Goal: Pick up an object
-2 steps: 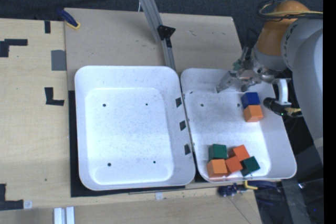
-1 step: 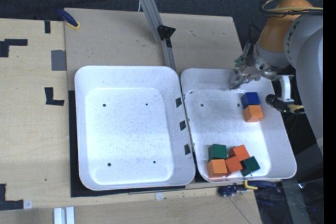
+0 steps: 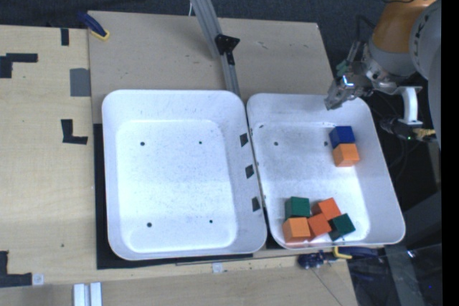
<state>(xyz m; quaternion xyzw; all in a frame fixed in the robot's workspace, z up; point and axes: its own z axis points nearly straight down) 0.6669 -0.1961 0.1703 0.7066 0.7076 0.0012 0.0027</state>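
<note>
In the right bin [image 3: 287,154] a blue block [image 3: 342,134] sits against an orange block [image 3: 346,154] near the far right side. At the bin's near edge lies a cluster: a green block [image 3: 297,207], an orange block [image 3: 328,209], another orange block [image 3: 296,228] and a dark green block [image 3: 342,225]. My gripper [image 3: 336,99] hangs over the bin's far right corner, above and just beyond the blue block, with nothing seen held.
The left bin [image 3: 122,111] stands beside the right one. A slanted metal pole [image 3: 204,7] crosses the bench behind the bins. Blue-and-yellow clamps sit at the far left [image 3: 94,24] and at the near edge [image 3: 323,257].
</note>
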